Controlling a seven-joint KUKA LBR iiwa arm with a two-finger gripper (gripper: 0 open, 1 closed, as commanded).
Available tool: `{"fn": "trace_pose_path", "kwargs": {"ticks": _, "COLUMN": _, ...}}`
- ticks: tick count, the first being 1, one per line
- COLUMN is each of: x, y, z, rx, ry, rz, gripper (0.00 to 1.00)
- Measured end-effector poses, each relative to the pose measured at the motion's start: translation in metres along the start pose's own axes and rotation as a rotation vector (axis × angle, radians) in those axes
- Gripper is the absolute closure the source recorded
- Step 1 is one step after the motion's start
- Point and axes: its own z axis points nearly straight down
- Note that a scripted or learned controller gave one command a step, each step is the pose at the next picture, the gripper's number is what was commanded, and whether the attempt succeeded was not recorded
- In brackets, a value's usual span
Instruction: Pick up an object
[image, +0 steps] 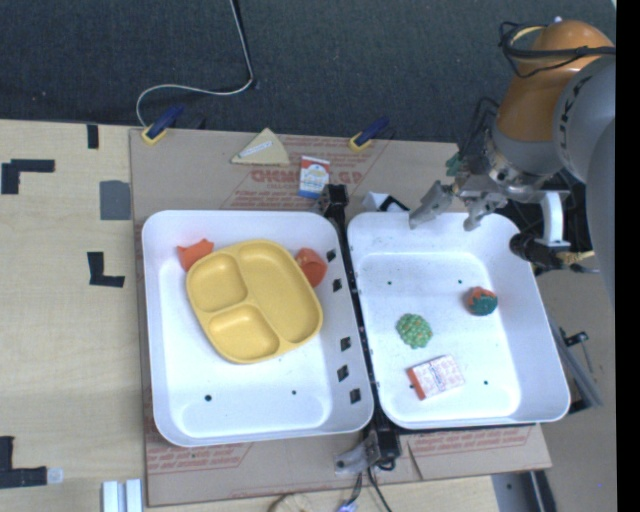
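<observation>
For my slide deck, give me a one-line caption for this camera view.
Gripper open above right bin's far rim; green lump, small ball, packet lie inside.

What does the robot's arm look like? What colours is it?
The arm is smooth and rounded, grey with a shiny orange band near its wrist. Thin black cables loop beside the band. Its gripper has two slim grey metal fingers.

text: none legible | cardboard sheet (280, 180): red print, unreadable | packet (435, 376): print too small
</observation>
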Motion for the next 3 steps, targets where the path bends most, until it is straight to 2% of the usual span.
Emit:
{"fn": "trace_pose_path", "kwargs": {"ticks": 1, "x": -0.067, "y": -0.033, "z": 0.082, "rx": 0.003, "ry": -0.001, "rz": 0.002, "gripper": 0.00}}
{"fn": "trace_pose_path", "kwargs": {"ticks": 2, "x": -0.076, "y": -0.056, "z": 0.125, "rx": -0.005, "ry": -0.001, "rz": 0.000, "gripper": 0.00}}
{"fn": "trace_pose_path", "kwargs": {"ticks": 3, "x": -0.085, "y": 0.007, "z": 0.125, "rx": 0.000, "ry": 0.001, "rz": 0.000, "gripper": 0.00}}
